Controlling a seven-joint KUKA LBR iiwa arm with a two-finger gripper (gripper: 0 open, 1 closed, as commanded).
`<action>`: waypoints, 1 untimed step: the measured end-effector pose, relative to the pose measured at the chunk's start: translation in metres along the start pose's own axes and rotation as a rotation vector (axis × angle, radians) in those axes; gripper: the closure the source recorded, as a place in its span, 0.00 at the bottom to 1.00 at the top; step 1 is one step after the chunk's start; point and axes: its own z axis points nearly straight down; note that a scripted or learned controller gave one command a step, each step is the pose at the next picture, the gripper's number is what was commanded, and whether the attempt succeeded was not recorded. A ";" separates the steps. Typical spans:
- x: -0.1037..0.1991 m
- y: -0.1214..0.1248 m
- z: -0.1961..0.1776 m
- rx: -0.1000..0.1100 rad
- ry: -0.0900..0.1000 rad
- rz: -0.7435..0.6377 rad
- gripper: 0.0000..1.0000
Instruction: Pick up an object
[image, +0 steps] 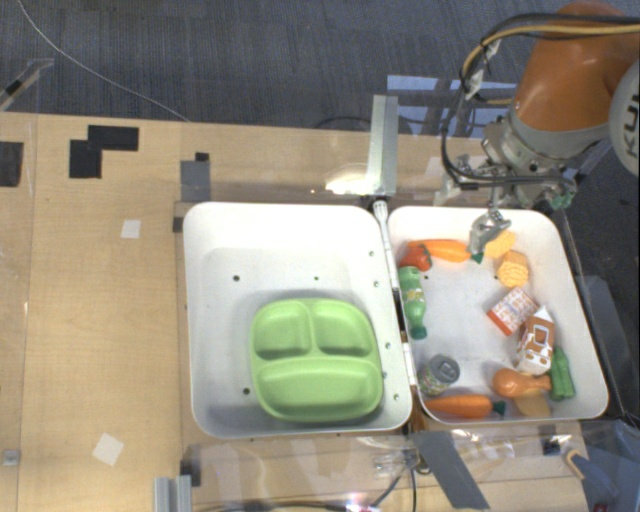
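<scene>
Over the right bin's far edge the tool dips among the toy food, just beside a carrot and yellow corn, likely lining up a pick. Whether its grip is open, I cannot tell; nothing visibly held.

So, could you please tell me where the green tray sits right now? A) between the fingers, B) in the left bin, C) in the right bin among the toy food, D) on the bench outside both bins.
B: the green tray lies flat on the floor of the left bin, while the toy food is in the right bin.
</scene>
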 end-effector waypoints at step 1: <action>0.042 0.012 0.122 0.001 -0.003 0.041 0.00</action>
